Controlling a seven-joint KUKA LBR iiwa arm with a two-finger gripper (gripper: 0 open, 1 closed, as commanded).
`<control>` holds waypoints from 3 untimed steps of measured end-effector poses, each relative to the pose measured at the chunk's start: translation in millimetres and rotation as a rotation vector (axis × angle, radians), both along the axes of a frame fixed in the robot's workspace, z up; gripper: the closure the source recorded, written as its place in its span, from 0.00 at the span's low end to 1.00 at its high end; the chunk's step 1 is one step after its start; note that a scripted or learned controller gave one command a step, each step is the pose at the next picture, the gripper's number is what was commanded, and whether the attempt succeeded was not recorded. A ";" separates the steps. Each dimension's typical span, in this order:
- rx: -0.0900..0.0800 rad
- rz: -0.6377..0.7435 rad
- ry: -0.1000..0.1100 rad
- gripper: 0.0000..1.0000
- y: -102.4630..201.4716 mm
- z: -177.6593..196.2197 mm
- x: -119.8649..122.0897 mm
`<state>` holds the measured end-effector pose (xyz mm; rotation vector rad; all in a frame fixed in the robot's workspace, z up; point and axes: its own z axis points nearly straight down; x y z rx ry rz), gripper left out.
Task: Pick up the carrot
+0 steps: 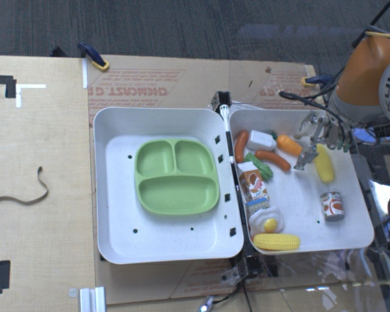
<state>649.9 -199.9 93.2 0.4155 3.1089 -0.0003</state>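
The carrot (288,145) is a short, bright orange piece lying in the right bin (354,236), near its back wall. My gripper (306,153) hangs just to the right of the carrot's right end, between it and a yellow banana-like piece (324,164). From this angle I see nothing lifted off the bin floor.
Around the carrot lie a white block (260,139), two reddish sausages (273,159) (240,146) and a green vegetable (262,168). Nearer the front are a small carton (254,188), a can (333,207), corn (277,242) and an egg piece (268,224). The left bin (110,239) holds a green divided plate (177,177).
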 end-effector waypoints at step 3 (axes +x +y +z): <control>0.001 -0.569 0.001 1.00 72.3 51.2 -16.7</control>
